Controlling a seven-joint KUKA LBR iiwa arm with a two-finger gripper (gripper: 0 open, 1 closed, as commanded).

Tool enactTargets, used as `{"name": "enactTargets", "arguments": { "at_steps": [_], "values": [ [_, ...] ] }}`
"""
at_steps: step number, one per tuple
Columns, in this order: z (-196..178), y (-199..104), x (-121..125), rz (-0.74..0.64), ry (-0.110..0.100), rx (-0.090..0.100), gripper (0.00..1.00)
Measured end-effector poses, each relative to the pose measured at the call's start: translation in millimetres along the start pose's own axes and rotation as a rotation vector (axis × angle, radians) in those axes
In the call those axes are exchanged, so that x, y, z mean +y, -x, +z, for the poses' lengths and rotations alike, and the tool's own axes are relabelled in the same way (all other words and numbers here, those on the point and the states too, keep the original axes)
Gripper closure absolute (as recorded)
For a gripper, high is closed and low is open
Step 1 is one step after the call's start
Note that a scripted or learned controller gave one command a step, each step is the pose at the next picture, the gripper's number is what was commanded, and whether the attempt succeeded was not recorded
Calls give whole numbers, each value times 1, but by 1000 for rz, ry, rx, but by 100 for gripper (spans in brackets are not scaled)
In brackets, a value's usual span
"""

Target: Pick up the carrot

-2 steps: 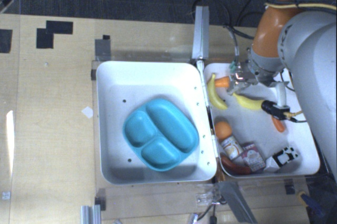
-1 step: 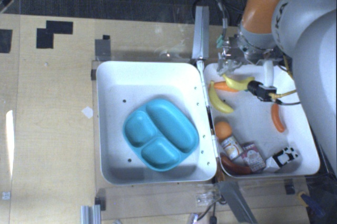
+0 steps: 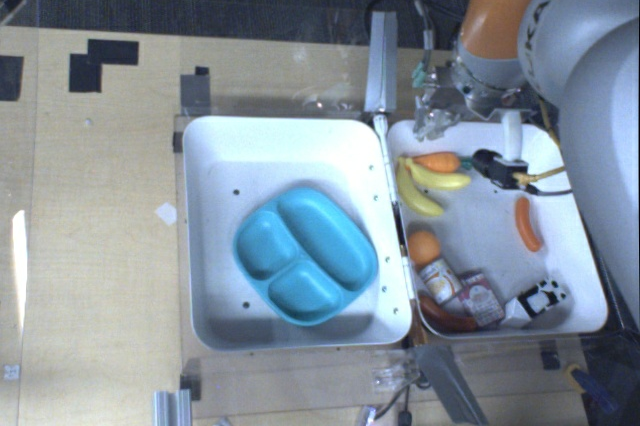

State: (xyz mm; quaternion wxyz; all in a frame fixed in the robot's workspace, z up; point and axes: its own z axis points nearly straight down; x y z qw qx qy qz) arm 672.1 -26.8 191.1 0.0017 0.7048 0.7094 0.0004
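Gripper (image 3: 436,121) hovers above the carrot (image 3: 437,162) in the right bin (image 3: 590,299), its finger state indiscernible; bananas (image 3: 425,186) partly overlap the carrot

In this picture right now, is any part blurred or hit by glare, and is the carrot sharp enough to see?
Camera view: the gripper looks slightly soft and pale against the right bin's white wall; the clear panel behind the left bin gives faint glare; the carrot is small but distinct, orange beside the yellow bananas; the blue tray is evenly lit with soft shadows.
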Motion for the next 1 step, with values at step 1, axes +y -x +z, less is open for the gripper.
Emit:
{"name": "enactTargets", "arguments": {
  "at_steps": [1],
  "values": [
    [9, -33, -82, 51, -5, 2, 100]
  ]
}}
